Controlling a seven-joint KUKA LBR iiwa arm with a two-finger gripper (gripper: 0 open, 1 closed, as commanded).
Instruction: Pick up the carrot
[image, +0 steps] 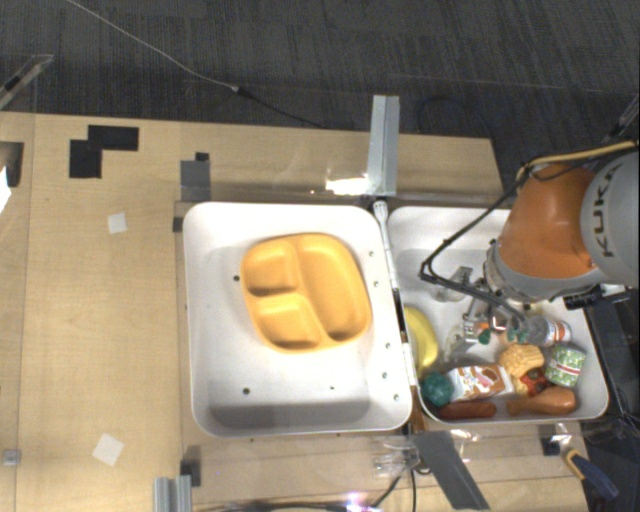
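Arm (560, 225) over right bin (597, 395) — yellow tray (300, 290) left.

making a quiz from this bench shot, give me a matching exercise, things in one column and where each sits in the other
Things:
1. yellow divided plate
2. banana
3. hand
4. sausage

Places:
A. near edge of the right bin
B. over the right bin, above the pile of toy food
C. middle of the left bin
D. right bin, against its left wall

Pairs: 1-C, 2-D, 3-B, 4-A

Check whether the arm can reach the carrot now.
Probably yes: the carrot lies uncovered by the right bin's front wall, and the hand hangs over that bin. The wall and a can beside it may crowd the grasp.
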